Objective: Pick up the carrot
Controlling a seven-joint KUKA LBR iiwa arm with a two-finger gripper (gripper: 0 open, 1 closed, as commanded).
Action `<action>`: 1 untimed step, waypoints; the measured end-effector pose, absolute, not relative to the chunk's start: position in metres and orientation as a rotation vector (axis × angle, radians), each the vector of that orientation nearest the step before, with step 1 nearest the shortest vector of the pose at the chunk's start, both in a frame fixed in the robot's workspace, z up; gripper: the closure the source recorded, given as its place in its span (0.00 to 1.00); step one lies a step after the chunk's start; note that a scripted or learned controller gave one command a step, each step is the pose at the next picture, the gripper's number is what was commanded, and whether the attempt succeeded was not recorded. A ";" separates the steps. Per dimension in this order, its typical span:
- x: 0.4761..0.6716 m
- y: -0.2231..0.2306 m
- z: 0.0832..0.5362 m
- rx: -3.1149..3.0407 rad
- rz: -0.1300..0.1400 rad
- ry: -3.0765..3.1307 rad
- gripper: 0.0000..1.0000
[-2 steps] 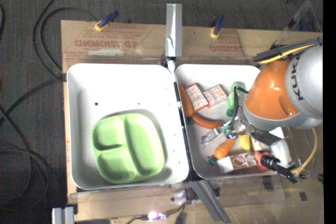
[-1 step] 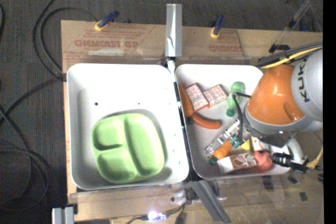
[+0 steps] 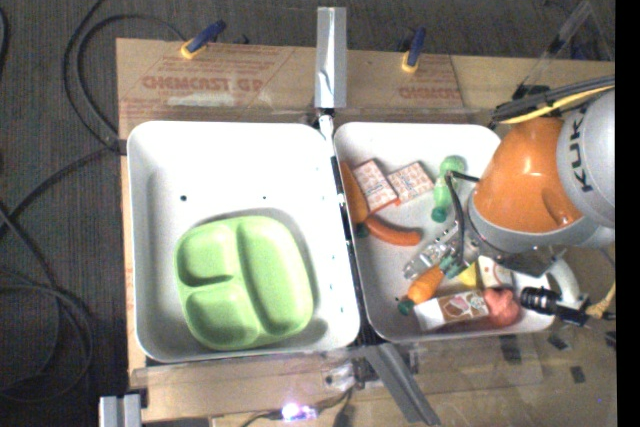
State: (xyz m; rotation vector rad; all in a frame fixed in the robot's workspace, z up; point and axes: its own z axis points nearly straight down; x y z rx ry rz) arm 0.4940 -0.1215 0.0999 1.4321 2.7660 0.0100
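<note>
The carrot sits in the right bin, leaf end toward the bin's front edge, and the fingers are right above its orange end. Can't tell if they're apart or together, honestly. A hot dog lies just left of the fingers, with two little snack boxes behind it. The left bin has a green divided plate.
</note>
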 end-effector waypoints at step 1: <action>0.484 -0.038 0.180 2.216 -0.008 2.233 1.00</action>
